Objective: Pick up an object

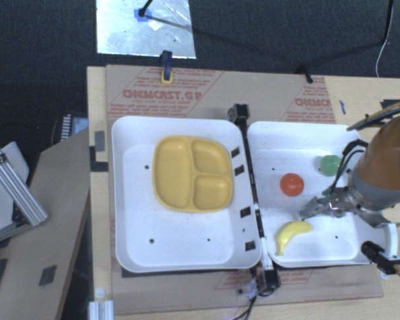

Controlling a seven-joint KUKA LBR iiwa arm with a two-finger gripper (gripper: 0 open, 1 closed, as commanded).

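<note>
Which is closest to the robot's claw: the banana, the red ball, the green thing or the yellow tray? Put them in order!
From the gripper in the right bin:
1. Banana, just below-left of the claw, in the same bin.
2. Red ball, a little above-left, same bin. It is nearly as close as the banana.
3. Green thing, higher up, near the arm.
4. Yellow tray, far off in the left bin.
</note>
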